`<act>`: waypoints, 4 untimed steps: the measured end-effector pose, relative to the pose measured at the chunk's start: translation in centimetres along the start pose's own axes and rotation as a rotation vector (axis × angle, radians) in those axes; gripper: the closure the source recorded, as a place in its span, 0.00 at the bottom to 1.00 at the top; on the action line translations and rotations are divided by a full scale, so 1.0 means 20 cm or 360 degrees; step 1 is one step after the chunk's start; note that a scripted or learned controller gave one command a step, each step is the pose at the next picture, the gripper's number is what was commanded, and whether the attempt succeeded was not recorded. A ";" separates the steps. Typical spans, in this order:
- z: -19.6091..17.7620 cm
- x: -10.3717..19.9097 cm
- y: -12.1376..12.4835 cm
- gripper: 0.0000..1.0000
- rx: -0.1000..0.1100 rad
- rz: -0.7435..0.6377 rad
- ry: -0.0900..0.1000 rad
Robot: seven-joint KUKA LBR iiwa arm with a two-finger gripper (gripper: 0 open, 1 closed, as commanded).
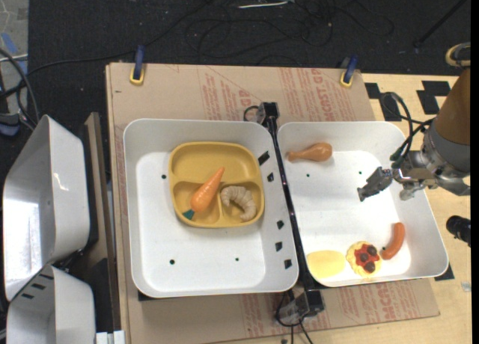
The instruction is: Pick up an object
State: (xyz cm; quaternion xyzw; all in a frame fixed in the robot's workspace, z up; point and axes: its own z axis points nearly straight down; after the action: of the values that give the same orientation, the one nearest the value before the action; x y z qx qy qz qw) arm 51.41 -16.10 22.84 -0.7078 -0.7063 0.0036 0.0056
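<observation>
In the right bin (pixel 337 208) lie a tan drumstick (pixel 311 153) at the back left, a red-orange sausage (pixel 394 240) at the front right, a small pizza piece (pixel 364 257) beside it and a pale yellow disc (pixel 325 262) at the front. My gripper (pixel 390 188) hangs over the right side of this bin, above the sausage and well right of the drumstick. Its fingers are open, and white bin floor shows between them. One dark finger (pixel 372 185) points left.
The left bin (pixel 150 208) holds a yellow divided plate (pixel 184 160) with an orange carrot (pixel 207 189) and a pale shrimp (pixel 239 201) on it. A raised divider (pixel 284 200) with black clips separates the bins. The arm (pixel 453 129) comes in from the right.
</observation>
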 end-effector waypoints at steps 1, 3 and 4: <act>-0.03 0.00 0.01 0.00 -0.0019 -0.0006 -0.0004; 0.48 0.07 -0.01 0.00 -0.0012 -0.0002 -0.0001; 0.69 0.07 -0.01 0.00 -0.0014 0.0000 -0.0003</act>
State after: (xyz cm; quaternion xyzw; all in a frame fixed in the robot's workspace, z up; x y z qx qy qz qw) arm 51.06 -14.56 8.95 -0.7078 -0.7064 0.0010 0.0018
